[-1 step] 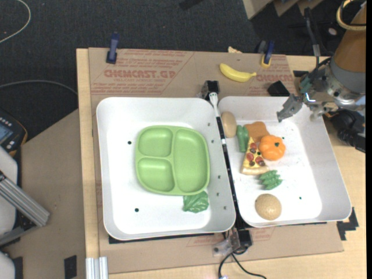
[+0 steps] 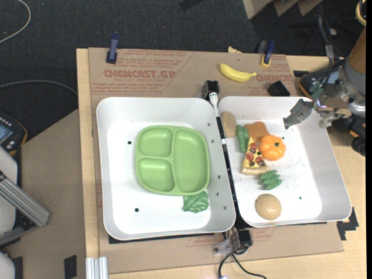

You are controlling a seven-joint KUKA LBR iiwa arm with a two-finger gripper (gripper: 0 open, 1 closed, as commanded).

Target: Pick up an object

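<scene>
Gripper (image 2: 303,114): hung over the right bin's (image 2: 325,173) upper right corner, carrying nothing; its spread could not be told. Arm reached in from the right, wrist low. Candidate objects: orange (image 2: 271,147), pizza slice (image 2: 253,156), tan ball (image 2: 268,206), all inside that bin. Step judged: approach. Next called for: descent leftward onto one item.

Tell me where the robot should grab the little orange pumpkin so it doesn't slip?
Probably across the pumpkin's round middle, coming straight down from above. It sits on top of the pizza slice with other toy food close on its left, so a sideways approach looks crowded. The end effector is up and to its right, near the right bin's far edge.
</scene>
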